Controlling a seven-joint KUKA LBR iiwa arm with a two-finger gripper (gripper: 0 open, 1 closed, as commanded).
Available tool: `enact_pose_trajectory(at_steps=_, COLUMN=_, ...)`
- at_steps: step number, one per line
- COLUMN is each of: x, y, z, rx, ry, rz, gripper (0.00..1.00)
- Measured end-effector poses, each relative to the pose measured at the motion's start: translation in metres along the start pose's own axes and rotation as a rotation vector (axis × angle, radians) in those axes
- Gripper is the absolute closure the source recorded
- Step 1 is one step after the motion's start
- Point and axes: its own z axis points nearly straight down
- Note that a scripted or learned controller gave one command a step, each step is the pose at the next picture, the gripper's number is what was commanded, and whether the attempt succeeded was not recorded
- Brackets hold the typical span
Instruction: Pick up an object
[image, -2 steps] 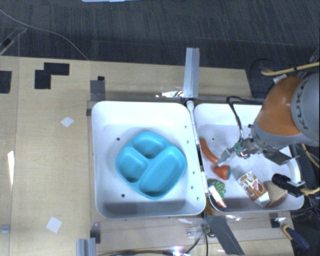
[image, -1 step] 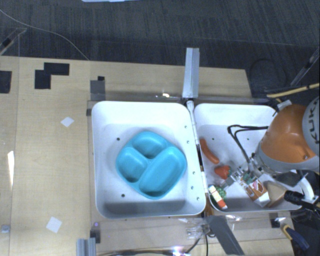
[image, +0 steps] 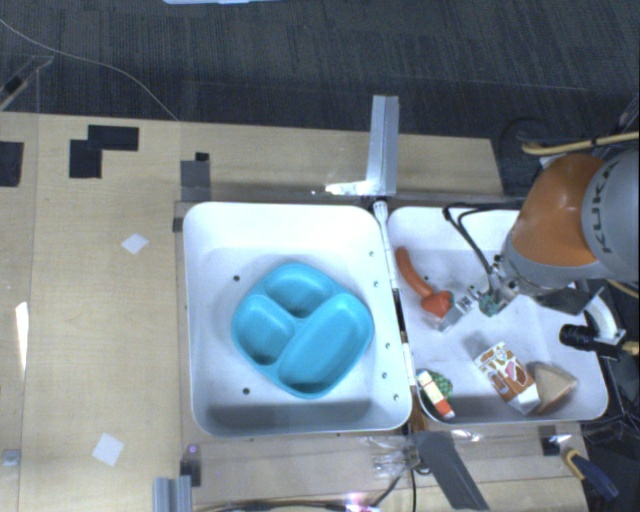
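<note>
though hard to tell whether spread or pinched, gripper (image: 467, 303) hovered just right of orange carrot toy (image: 418, 281) in right bin (image: 590, 405); probably light, stiff, slick; best gripped across thick end.

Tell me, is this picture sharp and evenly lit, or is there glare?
Camera view: fairly soft overall; the blue divided plate casts a shadow on the left bin, the right bin looks bright and washed out, and the gripper is slightly blurred.
</note>
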Motion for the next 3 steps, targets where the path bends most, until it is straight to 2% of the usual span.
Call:
enact_pose_trajectory(at_steps=1, x=-0.007, y=0.050, z=0.001, rx=0.001, ry=0.003, rz=0.016, gripper=0.00)
enact_pose_trajectory(at_steps=2, x=-0.009, y=0.053, z=-0.012, rx=-0.006, ry=-0.005, rz=0.010, gripper=1.00)
enact_pose_trajectory(at_steps=3, x=0.024, y=0.130, z=-0.097, rx=0.006, ry=0.005, rz=0.302, gripper=1.00)
